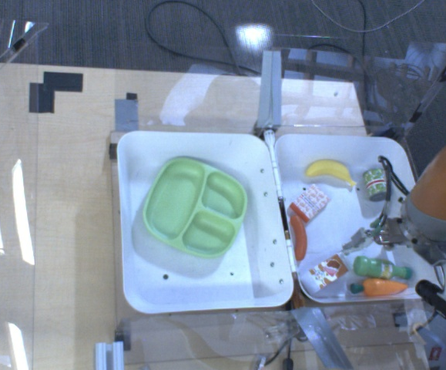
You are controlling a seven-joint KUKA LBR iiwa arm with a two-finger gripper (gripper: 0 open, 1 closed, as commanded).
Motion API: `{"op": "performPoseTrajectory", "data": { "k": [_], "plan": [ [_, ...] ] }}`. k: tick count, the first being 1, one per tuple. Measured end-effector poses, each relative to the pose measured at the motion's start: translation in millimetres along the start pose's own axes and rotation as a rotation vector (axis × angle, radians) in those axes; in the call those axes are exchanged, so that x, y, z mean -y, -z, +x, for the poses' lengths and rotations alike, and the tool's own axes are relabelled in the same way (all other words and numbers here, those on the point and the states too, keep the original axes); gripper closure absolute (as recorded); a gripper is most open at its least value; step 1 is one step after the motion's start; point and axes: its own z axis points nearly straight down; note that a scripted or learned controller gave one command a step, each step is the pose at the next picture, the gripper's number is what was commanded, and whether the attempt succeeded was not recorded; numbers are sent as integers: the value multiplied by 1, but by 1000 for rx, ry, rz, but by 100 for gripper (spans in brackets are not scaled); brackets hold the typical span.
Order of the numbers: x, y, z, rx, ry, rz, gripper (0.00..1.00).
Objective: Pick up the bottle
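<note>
**Arm over the right bin, green bottle lying just below the gripper**

Camera view: the grey arm with its orange band (442, 187) reaches in from the right over the right white bin (338, 149). The gripper (369, 237) sits low over the bin's right half, its thin metal parts pointing left toward the bin's middle. Whether it is released or clenched cannot be told from here, and nothing can be seen between its tips.

The green bottle (380, 267) lies on its side on the bin floor just below the gripper, a little toward the bin's near edge, its cap end pointing right. Right beside the bottle, on the side away from the gripper, lies an orange toy carrot (384, 287). To the gripper's lower left rests a small printed packet (328, 271). Farther left of the gripper, along the bin's left wall, lies a red sausage-shaped toy (299, 237), and above that a red and white carton (310, 203). Up and left of the gripper lies a yellow banana (330, 171); directly above the gripper stands a small green-labelled can (374, 183).

Well to the gripper's left, the left white bin (138, 284) holds a green divided plate (195, 206). Both bins rest on the pale wooden worktop (45, 206).
</note>
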Motion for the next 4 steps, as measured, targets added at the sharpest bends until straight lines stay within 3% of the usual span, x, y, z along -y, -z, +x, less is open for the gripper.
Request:
{"op": "performPoseTrajectory", "data": {
  "k": [1, 2, 3, 4],
  "plan": [
    [-4, 11, 1, 1, 2, -7, 100],
    [-4, 11, 0, 1, 2, -7, 0],
    [1, 0, -16, -4, -147, 2, 0],
    [-3, 11, -16, -1, -140, -6, 100]
  ]
}}
